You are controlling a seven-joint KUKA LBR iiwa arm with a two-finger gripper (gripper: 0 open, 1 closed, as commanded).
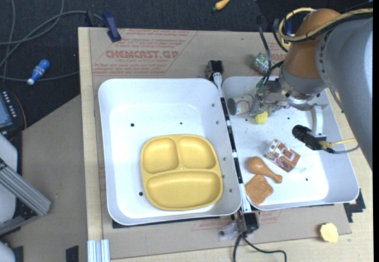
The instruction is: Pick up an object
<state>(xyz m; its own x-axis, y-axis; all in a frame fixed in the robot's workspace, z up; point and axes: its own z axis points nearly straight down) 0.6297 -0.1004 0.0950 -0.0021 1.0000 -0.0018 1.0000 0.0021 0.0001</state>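
Setting: cardboard-topped bench (148, 47) on dark carpet, two white bins side by side; cables and a blue bottle (39, 70) lie on the floor well off to the gripper's far side.
Arm: grey with orange band, reaching into the right bin (331, 187) from the right.
Gripper (265, 102): low at the bin's back corner; whether open or closed, cannot tell.
Nearest object: small yellow piece (261, 117), just beside the tip, touching or not unclear.
Other candidates: patterned packet (282, 155), drumstick (263, 168) and brown lump (259, 188), all nearer the camera than the gripper, apart from it.
Left bin (118, 106): holds a yellow tray (180, 172), well away from the gripper.
Progress: judged early; nothing seen lifted, grasp and lift both remain.
Hidden: wrist bulk and wiring cover the tip; a grey item (232, 106) by the bin wall is too blurred to name.
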